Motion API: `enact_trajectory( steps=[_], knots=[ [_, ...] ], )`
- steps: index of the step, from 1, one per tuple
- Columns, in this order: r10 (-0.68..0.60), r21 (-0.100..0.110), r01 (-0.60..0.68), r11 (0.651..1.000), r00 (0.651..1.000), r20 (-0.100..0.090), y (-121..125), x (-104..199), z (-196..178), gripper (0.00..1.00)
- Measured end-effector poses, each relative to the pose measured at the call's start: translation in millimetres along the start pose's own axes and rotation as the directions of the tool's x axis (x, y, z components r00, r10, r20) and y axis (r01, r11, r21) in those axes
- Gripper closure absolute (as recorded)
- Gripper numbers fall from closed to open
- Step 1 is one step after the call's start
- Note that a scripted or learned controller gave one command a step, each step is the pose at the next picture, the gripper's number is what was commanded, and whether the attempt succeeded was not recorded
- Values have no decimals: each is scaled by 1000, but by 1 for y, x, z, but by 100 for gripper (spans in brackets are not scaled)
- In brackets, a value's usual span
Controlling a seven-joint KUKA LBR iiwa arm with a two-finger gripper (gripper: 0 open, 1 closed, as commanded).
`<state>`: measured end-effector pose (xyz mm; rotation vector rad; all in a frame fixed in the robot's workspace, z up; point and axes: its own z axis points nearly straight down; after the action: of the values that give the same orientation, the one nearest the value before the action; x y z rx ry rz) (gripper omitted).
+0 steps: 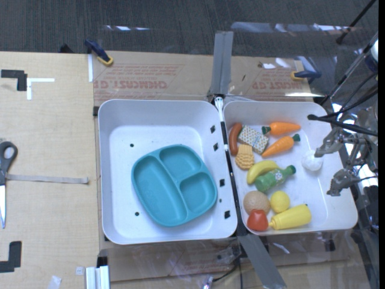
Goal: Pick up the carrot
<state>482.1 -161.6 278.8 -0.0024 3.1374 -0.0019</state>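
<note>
Two orange carrots with green tops lie in the right bin (337, 212). One carrot (283, 127) is near the back wall, and the other carrot (278, 146) lies tilted just in front of it. My gripper (329, 168) hangs over the bin's right side, well to the right of both carrots. It is open, its two grey fingers spread apart with nothing between them. A small white round item (311, 161) rests just left of the fingers.
The right bin also holds a sausage (234, 138), crackers (253, 139), a banana (260, 170), a green bottle (275, 177), a lemon (280, 201), a yellow bottle (291, 217) and a tomato (257, 220). The left bin (111, 161) bears a teal divided plate (174, 184). Scissors (5, 161) lie far left.
</note>
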Motion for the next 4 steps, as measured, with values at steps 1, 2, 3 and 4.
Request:
enact_trajectory(
  steps=[1,2,3,4],
  knots=[
    [39,-1,-39,999,999,-2,-23,-58,140,0],
    [167,0,-167,986,986,0,4,-118,186,0],
    [344,-5,-344,939,939,-26,-25,-159,188,0],
    [342,-3,-342,940,940,0,-27,-164,175,100]
  ],
)
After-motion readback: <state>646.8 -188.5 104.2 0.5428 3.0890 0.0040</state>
